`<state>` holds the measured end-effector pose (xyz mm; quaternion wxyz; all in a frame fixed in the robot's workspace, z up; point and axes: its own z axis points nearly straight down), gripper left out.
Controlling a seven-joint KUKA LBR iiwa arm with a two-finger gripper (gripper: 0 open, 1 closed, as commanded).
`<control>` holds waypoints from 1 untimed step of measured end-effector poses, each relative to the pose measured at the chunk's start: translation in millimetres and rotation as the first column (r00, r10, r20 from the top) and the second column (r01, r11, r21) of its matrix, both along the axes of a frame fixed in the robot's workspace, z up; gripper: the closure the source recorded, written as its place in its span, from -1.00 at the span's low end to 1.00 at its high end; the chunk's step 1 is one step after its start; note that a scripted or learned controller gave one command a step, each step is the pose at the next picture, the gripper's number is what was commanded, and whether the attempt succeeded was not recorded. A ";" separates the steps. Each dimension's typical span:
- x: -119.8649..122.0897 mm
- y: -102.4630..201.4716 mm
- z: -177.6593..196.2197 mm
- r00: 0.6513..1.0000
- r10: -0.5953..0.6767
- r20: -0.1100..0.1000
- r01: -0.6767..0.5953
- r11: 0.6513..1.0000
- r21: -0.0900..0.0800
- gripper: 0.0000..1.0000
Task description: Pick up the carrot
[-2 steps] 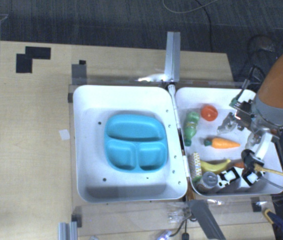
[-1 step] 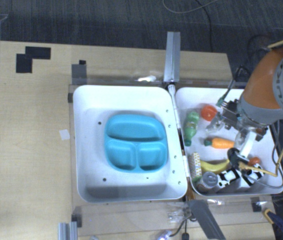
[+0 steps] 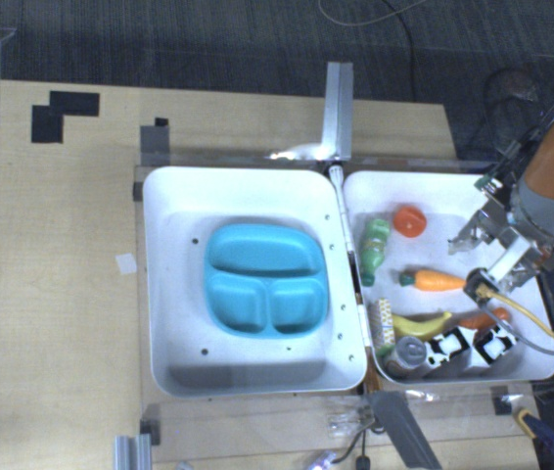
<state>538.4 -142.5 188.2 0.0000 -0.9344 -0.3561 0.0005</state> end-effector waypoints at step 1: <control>46.8 22.3 -99.2 0.973 0.229 0.011 -0.229 0.973 -0.005 -1.00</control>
